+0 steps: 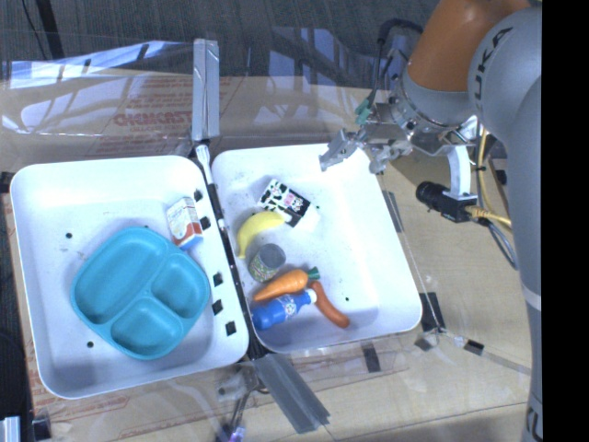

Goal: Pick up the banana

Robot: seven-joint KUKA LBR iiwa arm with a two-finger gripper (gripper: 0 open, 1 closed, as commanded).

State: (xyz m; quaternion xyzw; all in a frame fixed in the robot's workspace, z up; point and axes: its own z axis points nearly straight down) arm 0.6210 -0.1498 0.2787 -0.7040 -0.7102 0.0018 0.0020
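The smooth, curved yellow banana (259,227) lies in the right shallow white plastic bin (386,247), close to that bin's left wall and about midway along it; its lower end is hidden behind a small round metal tin (267,261) that touches it; just beyond its upper end lies a flat black-and-white patterned packet (285,200); below the tin a tapered orange carrot with a green top (285,283) lies aslant across a blue plastic bottle with a red cap (285,308), and a short orange-red sausage-shaped piece (331,311) sits beside them near the bin's front edge; what that piece is cannot be made out; in the left white bin (55,201) rests a glossy turquoise tray with three compartments (140,290), and a small white-and-red carton (184,219) stands against the wall between the bins; the metal two-finger tool (354,151) hangs over the right bin's far right corner, well apart from the banana, its fingers splayed apart with nothing between them; the bins sit on a wooden counter (110,109) under a clear sheet.
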